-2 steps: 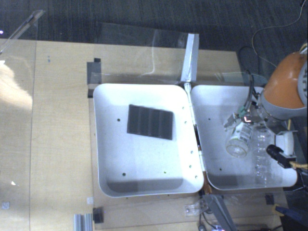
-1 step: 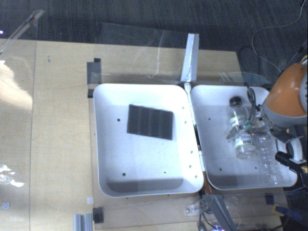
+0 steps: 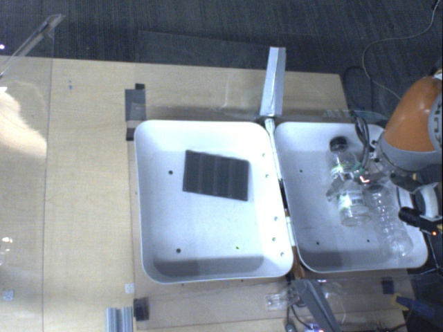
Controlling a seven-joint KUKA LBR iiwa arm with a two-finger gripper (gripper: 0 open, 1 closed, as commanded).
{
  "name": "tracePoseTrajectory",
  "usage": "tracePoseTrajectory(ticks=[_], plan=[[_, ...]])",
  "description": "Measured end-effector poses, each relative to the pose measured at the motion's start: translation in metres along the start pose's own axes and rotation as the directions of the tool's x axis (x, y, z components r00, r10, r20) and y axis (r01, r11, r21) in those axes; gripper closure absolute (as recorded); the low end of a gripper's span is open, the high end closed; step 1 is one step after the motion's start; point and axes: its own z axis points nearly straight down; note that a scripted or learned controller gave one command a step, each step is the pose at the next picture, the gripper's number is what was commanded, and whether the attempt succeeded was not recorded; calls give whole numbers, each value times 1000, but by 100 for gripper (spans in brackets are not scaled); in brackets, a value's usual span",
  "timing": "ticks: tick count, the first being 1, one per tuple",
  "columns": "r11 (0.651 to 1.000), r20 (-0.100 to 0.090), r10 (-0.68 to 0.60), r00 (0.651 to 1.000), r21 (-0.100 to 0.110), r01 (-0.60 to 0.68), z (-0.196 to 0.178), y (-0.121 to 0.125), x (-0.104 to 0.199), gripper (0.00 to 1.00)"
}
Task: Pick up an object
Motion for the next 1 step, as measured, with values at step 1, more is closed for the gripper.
tracePoseTrajectory(ticks=[1], plan=[[978,10,-209,978,-5,209,3,40,-26,0]])
